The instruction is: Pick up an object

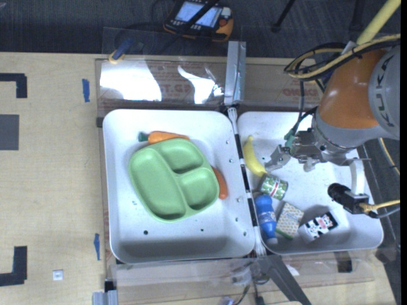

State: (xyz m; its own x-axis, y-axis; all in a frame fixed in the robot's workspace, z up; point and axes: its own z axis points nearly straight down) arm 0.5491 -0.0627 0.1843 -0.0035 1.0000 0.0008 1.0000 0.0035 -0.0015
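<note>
Presently catalogued on the table [51, 170]: two white bins side by side. Left bin [127, 234]: one green divided plate [173, 178], resting flat at centre; one orange carrot [166, 135] at the plate's far edge, partly under it; a second orange piece [220, 184] showing at the plate's right edge. Right bin [362, 234]: one yellow banana [252, 157] by the left wall; one small green-labelled can [273, 187] on its side, just below the banana; one blue bottle [266, 218] along the left wall, near the can; one speckled sponge-like block [289, 220] touching the bottle's right side; one small black-and-white box [317, 226] just right of that block. Arm [353, 100]: grey with an orange band, reaching over the right bin. End effector [294, 155]: poised above the bin floor, right of the banana and above the can, fingers spread apart, nothing between them.
</note>
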